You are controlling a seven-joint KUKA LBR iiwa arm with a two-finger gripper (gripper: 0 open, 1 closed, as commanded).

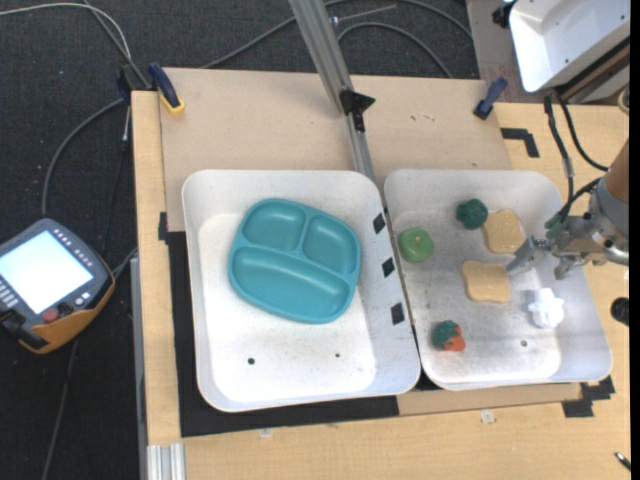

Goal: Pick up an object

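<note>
Two shallow white bins of matte, speckled plastic with rounded corners are noted side by side on a tan bench. The right bin is taken as the landmark. Inside it, six small objects are recorded: a dark green rounded piece near its far wall; a tan, bread-like block just beside that piece; a second tan block near the bin's centre; a bright green rounded piece by its left wall; a green and red piece toward its near wall; and a small white lumpy object toward its right side.

The gripper is observed over the right side of this bin, between the two tan blocks and the white object. Whether it is open or closed cannot be told; nothing is seen held.

Left of the right bin, the left bin bears a smooth teal compartment tray.
</note>
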